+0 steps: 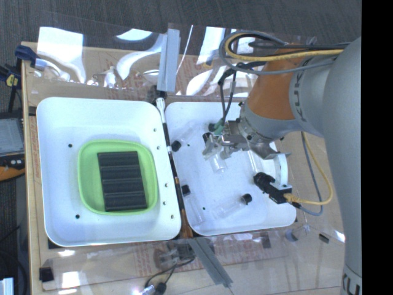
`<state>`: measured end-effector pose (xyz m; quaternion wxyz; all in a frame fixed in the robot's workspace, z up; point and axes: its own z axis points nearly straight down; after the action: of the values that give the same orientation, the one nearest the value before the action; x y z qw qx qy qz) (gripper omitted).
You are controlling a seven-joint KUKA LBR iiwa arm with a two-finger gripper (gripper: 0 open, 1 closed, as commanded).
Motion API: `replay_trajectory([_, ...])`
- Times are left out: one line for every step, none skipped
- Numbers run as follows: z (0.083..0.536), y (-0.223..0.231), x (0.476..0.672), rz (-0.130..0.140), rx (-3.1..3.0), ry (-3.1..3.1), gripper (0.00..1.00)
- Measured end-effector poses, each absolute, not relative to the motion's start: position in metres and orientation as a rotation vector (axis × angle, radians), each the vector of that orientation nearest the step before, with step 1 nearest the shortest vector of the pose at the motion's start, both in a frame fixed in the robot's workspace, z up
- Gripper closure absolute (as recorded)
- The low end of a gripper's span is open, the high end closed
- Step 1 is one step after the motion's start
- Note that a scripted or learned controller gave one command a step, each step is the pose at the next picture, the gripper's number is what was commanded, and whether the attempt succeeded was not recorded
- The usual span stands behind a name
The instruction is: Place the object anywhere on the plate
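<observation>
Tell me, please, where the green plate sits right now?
In the camera view, the green plate lies in the left bin, carrying a dark ridged block.

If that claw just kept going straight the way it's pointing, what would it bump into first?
The gripper points down into the right bin. Probably first the small clear object beneath it, or the bin floor; depth is unclear.

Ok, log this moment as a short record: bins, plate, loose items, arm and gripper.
left bin: holds a green plate
plate load: dark ribbed block lying on the plate
right bin: holds a clear plastic tube near its front edge and a small black cap beside it
arm: reaches in over the right bin
gripper: low over the right bin, finger state not readable
</observation>
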<state>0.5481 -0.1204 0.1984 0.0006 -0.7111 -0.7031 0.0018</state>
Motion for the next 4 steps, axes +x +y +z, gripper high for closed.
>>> replay_trajectory([0.192,-0.059,0.554,0.003,-2.093,-2.338,1.0])
replay_trajectory([0.192,-0.059,0.554,0.003,-2.092,-2.338,0.0])
replay_trajectory([0.248,-0.108,0.524,0.002,-2.102,-2.333,0.0])
replay_trajectory([0.2,-0.17,0.564,0.003,-2.048,-2.379,0.0])
